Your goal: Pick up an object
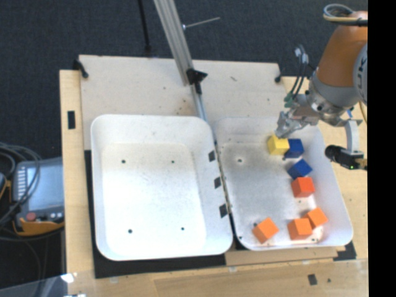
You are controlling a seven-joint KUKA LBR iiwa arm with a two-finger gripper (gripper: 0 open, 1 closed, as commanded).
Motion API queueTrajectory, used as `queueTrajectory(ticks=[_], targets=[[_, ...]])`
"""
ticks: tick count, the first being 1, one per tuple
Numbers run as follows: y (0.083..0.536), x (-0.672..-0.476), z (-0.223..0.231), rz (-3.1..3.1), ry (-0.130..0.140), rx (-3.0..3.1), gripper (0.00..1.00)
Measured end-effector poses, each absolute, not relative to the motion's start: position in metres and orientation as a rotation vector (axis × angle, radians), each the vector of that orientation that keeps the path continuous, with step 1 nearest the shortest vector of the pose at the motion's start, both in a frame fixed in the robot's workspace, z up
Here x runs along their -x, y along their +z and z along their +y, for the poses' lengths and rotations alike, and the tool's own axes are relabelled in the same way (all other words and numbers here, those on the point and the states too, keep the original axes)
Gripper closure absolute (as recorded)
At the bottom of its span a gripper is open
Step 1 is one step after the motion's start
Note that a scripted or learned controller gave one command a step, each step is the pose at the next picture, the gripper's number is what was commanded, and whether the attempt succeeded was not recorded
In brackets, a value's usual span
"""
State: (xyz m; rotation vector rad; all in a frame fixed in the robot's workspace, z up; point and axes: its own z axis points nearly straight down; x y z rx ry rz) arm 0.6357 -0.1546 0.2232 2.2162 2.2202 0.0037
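arm: I see it reaching in from the right, orange band above the wrist, over the right bin [337, 224].
gripper [283, 130]: low over that bin's far end, just above the yellow block [278, 145].
jaws: can't tell from my view whether they're apart or together.
yellow block: lies on the bin floor, touching a blue block [295, 147].
other blocks: second blue block [300, 167], then four orange ones toward the near edge.
left bin [99, 166]: just beside the right one.

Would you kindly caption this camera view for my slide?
Grey arm's hand above small yellow cube in the right shallow white bin.
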Motion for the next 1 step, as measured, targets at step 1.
queueTrajectory(ticks=[1], targets=[[0.2198, -0.6132, -0.1169, 2.226, -0.002, -2.217, 1.0]])
